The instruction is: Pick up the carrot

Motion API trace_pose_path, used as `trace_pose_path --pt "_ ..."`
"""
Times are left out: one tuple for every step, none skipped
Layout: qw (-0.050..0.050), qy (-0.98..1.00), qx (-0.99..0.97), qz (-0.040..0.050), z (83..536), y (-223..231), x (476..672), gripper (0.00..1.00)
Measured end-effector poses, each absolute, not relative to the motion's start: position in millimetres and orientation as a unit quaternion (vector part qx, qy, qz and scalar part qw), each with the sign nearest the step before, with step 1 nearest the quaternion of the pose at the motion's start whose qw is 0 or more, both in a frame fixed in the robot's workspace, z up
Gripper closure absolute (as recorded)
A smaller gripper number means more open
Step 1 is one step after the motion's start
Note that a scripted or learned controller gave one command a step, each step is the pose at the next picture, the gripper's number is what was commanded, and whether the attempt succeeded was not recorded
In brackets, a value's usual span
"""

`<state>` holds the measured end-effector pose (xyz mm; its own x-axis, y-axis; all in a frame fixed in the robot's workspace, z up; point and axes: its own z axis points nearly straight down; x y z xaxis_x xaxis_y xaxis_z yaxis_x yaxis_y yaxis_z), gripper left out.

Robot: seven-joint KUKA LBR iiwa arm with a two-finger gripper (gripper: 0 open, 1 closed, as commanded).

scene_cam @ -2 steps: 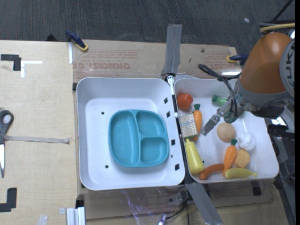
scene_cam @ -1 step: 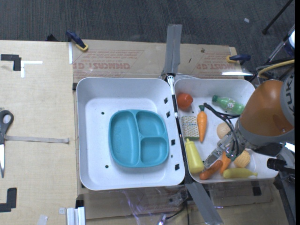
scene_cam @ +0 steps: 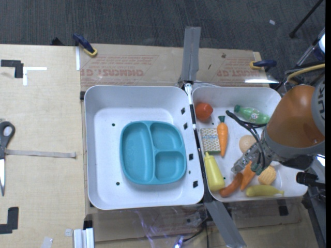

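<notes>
The carrot (scene_cam: 222,137), orange with a green top, lies lengthwise in the right bin (scene_cam: 231,93), left of its middle and beside a small printed carton (scene_cam: 210,140). My gripper (scene_cam: 252,163) hangs low over the bin's front right part, about a hand's width right of and nearer than the carrot. A second small orange piece (scene_cam: 247,176) lies directly under the gripper, and a red-orange sausage-shaped piece (scene_cam: 230,187) lies just left of it. The arm's orange band (scene_cam: 294,119) hides the bin's right side.
The right bin also holds a tomato (scene_cam: 204,111), a green bottle (scene_cam: 252,114), a yellow bottle (scene_cam: 213,172), a beige ball (scene_cam: 247,141), a tan lump (scene_cam: 267,175) and a yellow item (scene_cam: 265,191). A teal divided plate (scene_cam: 153,152) sits in the left bin (scene_cam: 98,138).
</notes>
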<state>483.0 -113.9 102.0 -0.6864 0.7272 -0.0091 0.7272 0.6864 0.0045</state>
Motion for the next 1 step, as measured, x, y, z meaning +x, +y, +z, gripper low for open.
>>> trace_pose_path --pt "0.002 0.907 0.422 0.0002 234.3 -49.0 496.6 1.00"
